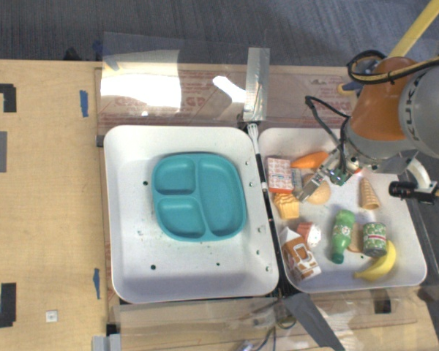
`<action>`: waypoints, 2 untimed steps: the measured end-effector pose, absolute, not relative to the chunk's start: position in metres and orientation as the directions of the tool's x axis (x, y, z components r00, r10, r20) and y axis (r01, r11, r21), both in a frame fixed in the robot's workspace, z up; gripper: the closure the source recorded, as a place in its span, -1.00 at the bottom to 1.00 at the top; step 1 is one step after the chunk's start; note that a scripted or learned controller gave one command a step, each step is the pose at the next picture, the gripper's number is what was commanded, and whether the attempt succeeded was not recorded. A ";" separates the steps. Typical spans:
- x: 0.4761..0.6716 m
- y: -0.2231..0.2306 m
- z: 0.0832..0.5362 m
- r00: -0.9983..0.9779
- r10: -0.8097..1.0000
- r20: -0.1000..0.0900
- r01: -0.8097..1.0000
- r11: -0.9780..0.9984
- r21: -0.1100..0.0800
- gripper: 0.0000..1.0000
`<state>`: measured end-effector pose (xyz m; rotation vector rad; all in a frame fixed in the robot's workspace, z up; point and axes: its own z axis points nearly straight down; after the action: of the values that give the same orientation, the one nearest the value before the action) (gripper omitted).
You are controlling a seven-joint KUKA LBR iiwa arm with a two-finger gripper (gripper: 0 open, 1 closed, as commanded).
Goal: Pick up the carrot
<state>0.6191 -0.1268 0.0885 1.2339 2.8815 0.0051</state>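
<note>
Camera view, going left to right: pale wooden tabletop [36, 196] first, then the left shallow white plastic bin [124, 254] with a teal three-compartment plastic plate [200, 196] sitting in the middle of it. Nothing task-related over there.

Right white bin [417, 269] is where the clutter is. Along its left side there's a small red-and-white carton [279, 174], a yellow-orange cheese-looking block [287, 208] just nearer than it, and a brown-and-white packet [301, 258] at the near edge. The orange toy carrot [309, 160] lies on its side toward the far end of this bin, just right of the carton.

The gripper [320, 182] is right there, low over the bin, just near-side of the carrot and over a tan roundish item [320, 194]. Honestly can't tell whether its fingers are apart or together, it's too small and busy at that spot. I don't see the carrot between them.

Further right: green plastic bottle [342, 234], tan ice-cream cone [369, 194], green-labelled can [374, 235], yellow banana [378, 263] at the near right.

My read: this is the approach step, grasp not made. Next move probably needs a nudge toward the far side so the gripper straddles the carrot, not its neighbours.
</note>
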 end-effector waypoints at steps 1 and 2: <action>0.621 -0.127 0.101 -0.691 0.723 -0.013 0.723 0.691 0.009 1.00; 0.602 -0.041 0.189 -0.612 0.791 -0.006 0.791 0.612 0.010 1.00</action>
<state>0.6022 -0.0414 0.1891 1.3796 2.8115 0.0106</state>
